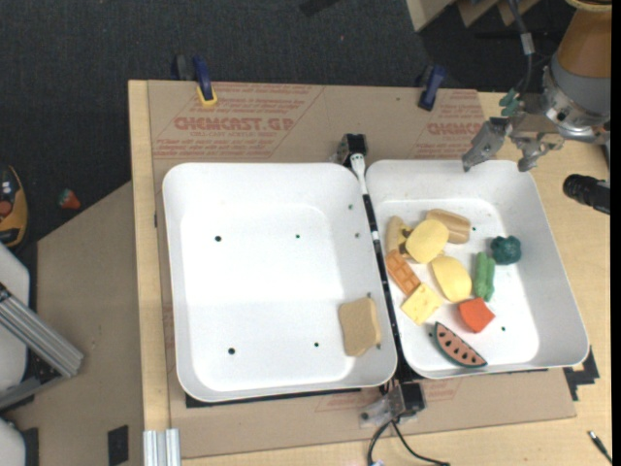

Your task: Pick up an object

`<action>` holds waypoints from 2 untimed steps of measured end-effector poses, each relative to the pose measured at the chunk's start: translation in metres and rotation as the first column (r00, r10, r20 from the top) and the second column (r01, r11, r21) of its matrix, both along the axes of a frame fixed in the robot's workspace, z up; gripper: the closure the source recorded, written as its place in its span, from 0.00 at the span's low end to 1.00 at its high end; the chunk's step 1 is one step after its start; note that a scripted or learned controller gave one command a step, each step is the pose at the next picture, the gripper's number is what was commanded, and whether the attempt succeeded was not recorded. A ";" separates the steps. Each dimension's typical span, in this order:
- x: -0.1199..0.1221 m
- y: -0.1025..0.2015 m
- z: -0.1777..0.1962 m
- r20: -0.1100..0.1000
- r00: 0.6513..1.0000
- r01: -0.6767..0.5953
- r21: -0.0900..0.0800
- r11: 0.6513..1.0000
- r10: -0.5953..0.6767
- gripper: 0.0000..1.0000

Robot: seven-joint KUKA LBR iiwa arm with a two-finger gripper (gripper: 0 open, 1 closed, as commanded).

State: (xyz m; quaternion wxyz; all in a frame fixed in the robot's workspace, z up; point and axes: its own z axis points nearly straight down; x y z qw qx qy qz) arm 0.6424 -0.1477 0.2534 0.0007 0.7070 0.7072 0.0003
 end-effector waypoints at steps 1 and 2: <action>0.001 0.000 0.011 0.004 1.000 -0.001 -0.001 1.000 0.001 1.00; 0.004 0.038 0.146 0.018 1.000 -0.006 -0.002 1.000 0.006 1.00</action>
